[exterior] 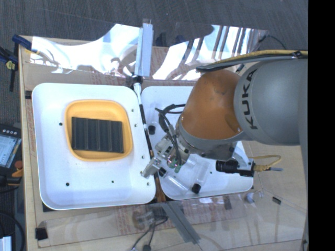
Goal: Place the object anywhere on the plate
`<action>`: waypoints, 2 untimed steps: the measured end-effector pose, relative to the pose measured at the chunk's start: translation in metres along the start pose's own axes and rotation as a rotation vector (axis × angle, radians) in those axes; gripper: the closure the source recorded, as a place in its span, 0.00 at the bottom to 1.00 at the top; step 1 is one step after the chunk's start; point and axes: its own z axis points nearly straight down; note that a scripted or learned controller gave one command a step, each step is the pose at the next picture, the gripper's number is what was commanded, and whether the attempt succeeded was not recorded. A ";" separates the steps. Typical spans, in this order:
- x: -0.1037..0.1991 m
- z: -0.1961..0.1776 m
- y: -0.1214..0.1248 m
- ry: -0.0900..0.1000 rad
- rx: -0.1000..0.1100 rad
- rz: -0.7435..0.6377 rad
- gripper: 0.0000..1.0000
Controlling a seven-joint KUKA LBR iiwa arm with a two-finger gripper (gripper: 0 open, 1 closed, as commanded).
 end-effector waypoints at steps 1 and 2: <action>-0.075 -0.043 0.027 -0.008 -0.003 -0.360 0.00; -0.103 0.000 0.008 -0.003 -0.001 -0.904 0.00</action>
